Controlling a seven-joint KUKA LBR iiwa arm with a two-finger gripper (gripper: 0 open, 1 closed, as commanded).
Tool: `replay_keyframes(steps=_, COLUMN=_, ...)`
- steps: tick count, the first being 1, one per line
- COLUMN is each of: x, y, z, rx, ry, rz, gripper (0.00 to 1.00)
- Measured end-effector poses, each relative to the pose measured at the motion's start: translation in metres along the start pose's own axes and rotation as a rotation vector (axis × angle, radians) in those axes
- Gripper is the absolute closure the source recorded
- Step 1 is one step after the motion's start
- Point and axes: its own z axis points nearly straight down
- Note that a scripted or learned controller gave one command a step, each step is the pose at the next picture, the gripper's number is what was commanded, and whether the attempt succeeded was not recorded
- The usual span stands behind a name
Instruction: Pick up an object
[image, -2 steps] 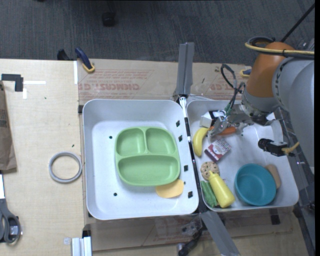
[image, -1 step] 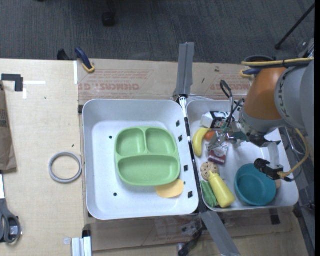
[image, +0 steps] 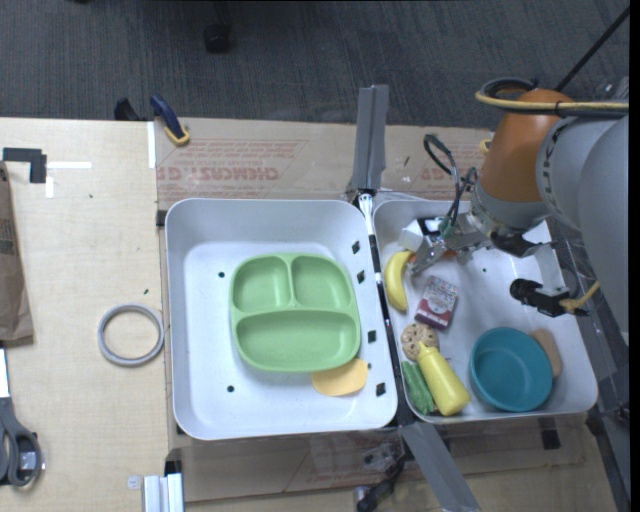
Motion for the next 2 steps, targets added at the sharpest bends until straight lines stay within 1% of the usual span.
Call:
replay_keyframes(steps=1, x=-0.052, y=0.005, z=-0.101, rx=-0.01, ry=-0.003, rz=0.182, gripper=0.0)
replay_keyframes(steps=2, x=0.0, y=0.017, z=-0.015, rx=-0.006, ry=-0.001, rz=-0.057, gripper=0.0)
